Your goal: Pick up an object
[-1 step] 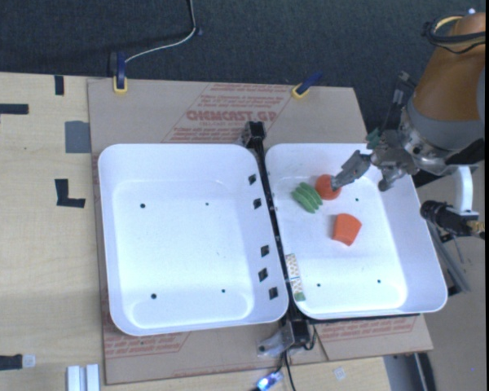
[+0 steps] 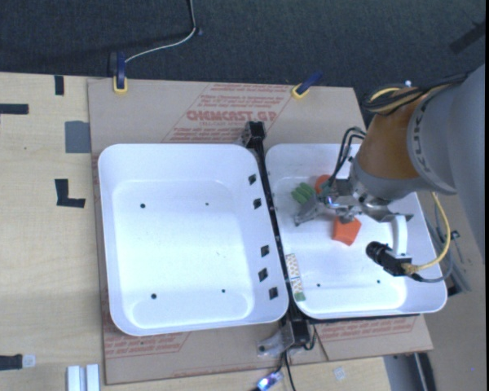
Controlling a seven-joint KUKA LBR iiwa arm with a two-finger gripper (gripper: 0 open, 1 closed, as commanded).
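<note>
Overhead slanted view of a bench with two shallow white bins side by side on a sheet of cardboard [image 2: 228, 112]. Grey arm with orange band [image 2: 391, 149] reaching in from the right, bent low over the right bin [image 2: 424, 304]. Gripper [image 2: 310, 212] down near that bin's floor, towards its left part, pointing at the divider; too small and too blurred to tell whether wide, narrow or closed on anything. Just above the gripper's tip, a small green object [image 2: 302, 192], very close, contact not certain. Beside the wrist, a small red-orange piece [image 2: 323, 183], partly hidden. Below and to the right of the gripper, an orange block [image 2: 346, 232], near but apart. Likely aim, judging by the low pose: the green object, the closest candidate for picking up, not yet seen lifted. Left bin [image 2: 114, 165] well clear of the arm. Between the bins, a black divider strip [image 2: 265, 210] with small black tabs, close to the gripper's reach and a possible obstruction to any sweep leftward. Black fitting with a yellow cable [image 2: 440, 251] hanging off the wrist over the right bin, crowding the space around the orange block. Yellow clip [image 2: 119, 81] and blue clip [image 2: 307, 83] pinning the cardboard at its far edge.
</note>
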